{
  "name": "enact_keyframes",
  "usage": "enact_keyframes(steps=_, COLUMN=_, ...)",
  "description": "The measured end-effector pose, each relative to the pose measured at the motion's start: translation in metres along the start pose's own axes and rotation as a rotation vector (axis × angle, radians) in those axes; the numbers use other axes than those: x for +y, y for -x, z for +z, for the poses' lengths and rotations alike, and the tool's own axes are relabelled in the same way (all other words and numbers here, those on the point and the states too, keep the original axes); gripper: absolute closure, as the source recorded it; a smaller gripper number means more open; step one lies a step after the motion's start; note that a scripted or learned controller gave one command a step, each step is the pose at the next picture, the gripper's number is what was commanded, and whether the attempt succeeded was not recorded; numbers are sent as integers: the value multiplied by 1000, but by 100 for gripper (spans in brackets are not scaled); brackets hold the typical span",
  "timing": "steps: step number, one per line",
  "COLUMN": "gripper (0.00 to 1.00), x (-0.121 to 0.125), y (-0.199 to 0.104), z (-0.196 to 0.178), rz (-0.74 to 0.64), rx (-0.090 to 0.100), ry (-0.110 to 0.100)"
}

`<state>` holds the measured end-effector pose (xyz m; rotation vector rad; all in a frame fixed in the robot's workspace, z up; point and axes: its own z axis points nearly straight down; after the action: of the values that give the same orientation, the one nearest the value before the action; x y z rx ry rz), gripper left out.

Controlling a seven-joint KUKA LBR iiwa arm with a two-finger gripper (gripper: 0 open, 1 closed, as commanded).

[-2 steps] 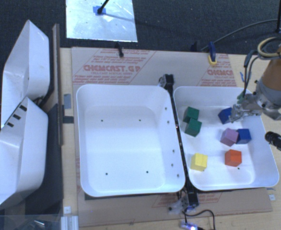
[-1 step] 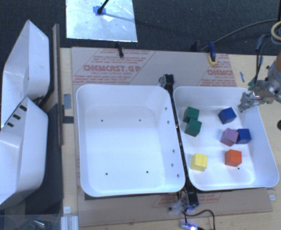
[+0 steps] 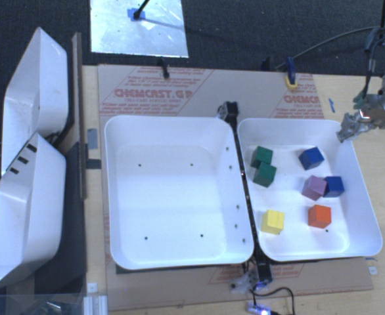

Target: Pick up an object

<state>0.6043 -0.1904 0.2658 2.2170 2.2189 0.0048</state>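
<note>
Orange cube (image 3: 319, 216) sits apart from end effector (image 3: 347, 132).

Two bins sit side by side on the worktop (image 3: 311, 90). The right bin (image 3: 363, 241) holds seven blocks (image 3: 273, 221) (two pairs touching), and the hand (image 3: 347, 131) hangs over its far right rim.

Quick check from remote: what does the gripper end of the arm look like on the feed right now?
The gripper is pale grey metal, a small angular piece. Teal-green fittings sit on the wrist above it. A thin dark cable arcs in from the bench's far edge toward the wrist.
</note>
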Motion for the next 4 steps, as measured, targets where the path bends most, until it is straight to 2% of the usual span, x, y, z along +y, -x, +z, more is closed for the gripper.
enact_keyframes(steps=1, gripper=100, x=-8, y=-48, z=14, rz=-3, rx=2, ry=-6)
enact_keyframes(steps=2, gripper=100, x=-12, y=-96, z=8, rz=-3, rx=2, ry=-4)
enact_keyframes(steps=3, gripper=100, x=-9, y=-151, z=17, rz=-4, rx=3, ry=-5)
enact_keyframes(steps=4, gripper=100, x=-23, y=-196, z=17, rz=-4, rx=2, ry=-5)
